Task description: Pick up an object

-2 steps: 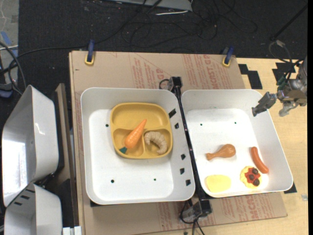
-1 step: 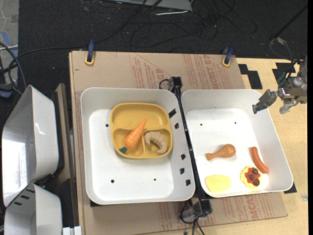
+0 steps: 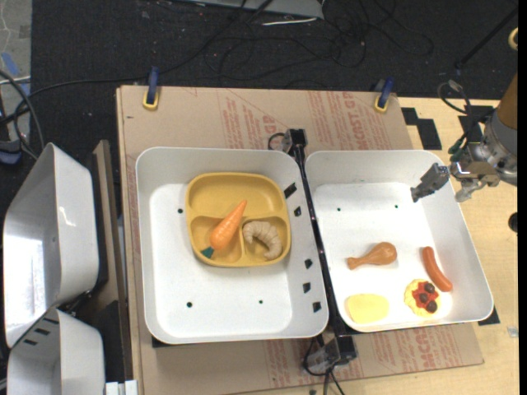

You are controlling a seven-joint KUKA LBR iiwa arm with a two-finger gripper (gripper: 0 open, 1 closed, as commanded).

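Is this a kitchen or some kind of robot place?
Probably a robot lab, not a kitchen. The food, like the carrot and the chicken leg, looks like toys set in white bins on a cardboard-covered bench. The robot's hand reaches in from the right, and cables trail across the floor.

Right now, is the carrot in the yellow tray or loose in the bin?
In the tray. The carrot lies inside the yellow tray, across its compartments, beside the shrimp.

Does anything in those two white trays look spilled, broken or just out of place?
Nothing stands out. The carrot and shrimp lie in the yellow plate; the drumstick and sausage lie loose in the right bin.
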